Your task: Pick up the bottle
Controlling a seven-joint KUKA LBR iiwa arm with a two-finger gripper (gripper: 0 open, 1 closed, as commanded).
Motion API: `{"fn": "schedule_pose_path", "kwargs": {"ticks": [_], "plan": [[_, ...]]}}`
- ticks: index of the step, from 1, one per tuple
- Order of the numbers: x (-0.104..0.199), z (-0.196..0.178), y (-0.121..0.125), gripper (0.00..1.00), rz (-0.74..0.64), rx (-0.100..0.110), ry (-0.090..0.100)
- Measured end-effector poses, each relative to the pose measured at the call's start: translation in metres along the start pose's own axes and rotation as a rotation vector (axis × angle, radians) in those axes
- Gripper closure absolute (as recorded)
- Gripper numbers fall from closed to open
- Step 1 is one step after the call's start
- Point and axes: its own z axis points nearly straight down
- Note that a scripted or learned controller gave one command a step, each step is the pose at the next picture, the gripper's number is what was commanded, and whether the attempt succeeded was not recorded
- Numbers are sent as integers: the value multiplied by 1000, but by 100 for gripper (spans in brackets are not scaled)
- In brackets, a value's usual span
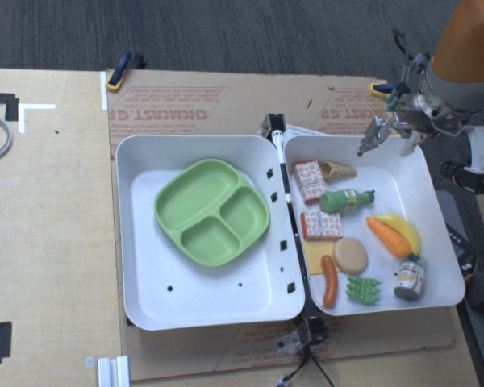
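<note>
The green bottle [345,200] lies on its side in the middle of the right bin [440,216], its neck pointing right. My gripper [385,147] hangs over the bin's far right corner, up and to the right of the bottle and well apart from it. Its two fingers stand spread, open, with nothing between them.
Around the bottle lie an ice cream cone [337,169], two red-and-white boxes [309,180] [323,226], a carrot [387,237], a banana [405,227], a bun [351,255], a sausage [329,280], peas [363,289] and a small can [409,280]. The left bin [123,216] holds a green divided plate [212,210].
</note>
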Motion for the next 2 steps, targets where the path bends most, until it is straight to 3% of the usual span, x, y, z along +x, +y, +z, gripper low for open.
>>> {"fn": "schedule_pose_path", "kwargs": {"ticks": [1,2], "plan": [[0,-9,0,100,-2,0,-1],[74,24,-76,100,52,1,0]]}}
